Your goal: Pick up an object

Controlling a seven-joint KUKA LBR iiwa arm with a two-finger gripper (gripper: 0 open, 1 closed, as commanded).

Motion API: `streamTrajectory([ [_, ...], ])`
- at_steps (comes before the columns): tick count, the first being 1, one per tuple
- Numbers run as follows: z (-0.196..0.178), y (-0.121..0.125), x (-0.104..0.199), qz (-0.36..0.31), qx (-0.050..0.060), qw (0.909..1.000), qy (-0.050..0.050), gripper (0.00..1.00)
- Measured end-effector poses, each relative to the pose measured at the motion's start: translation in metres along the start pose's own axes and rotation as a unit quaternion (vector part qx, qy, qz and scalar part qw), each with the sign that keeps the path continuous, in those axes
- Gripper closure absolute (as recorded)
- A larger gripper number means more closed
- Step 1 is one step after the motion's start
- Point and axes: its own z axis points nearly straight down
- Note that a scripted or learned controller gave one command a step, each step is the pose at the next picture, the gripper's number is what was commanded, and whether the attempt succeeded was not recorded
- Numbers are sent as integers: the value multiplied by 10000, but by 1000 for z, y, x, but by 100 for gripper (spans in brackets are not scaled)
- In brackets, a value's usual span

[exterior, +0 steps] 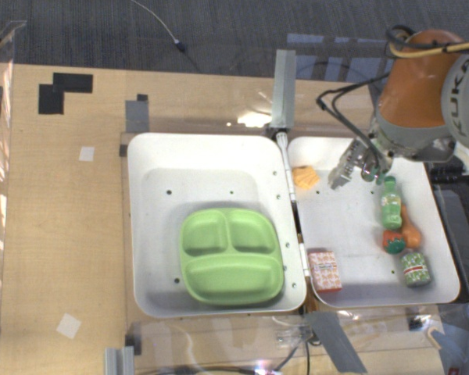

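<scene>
Fixed above the bench (55, 233), looking down at a slant. Takes in both white bins: left bin (152, 162), right bin (445, 283). Shows dark floor (141, 22) along the far edge. Set well back, high enough to catch the arm (422, 84) entering from the right.

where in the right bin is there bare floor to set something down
The right bin has bare floor mid-bin, between the orange block, the pink box and the bottle. Its right side is crowded: bottle, orange fruit, can, with the gripper above the top.
</scene>
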Motion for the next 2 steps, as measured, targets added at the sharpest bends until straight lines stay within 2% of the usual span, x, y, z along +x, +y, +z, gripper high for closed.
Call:
streamTrajectory([
  [1,-11,51,57,1720,13,9851,25,100],
  [2,-20,57,132,-1708,0,9853,24,100],
])
